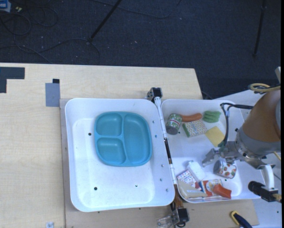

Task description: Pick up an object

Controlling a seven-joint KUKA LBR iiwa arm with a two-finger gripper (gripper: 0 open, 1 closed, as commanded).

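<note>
Jaws [219,156] stand spread apart, low inside the right bin [237,113], with nothing seen between them. Left bin [75,127] on the desk [27,165] carries a teal divided plate [122,138]. Right bin carries a small can [173,123], an orange carrot-like piece [193,117], a yellow block [215,136] and a patterned cup [226,168], which lies just beside the jaws. Judged step: approach to grasp. Next move calls for centring over the cup, then closing.
</note>
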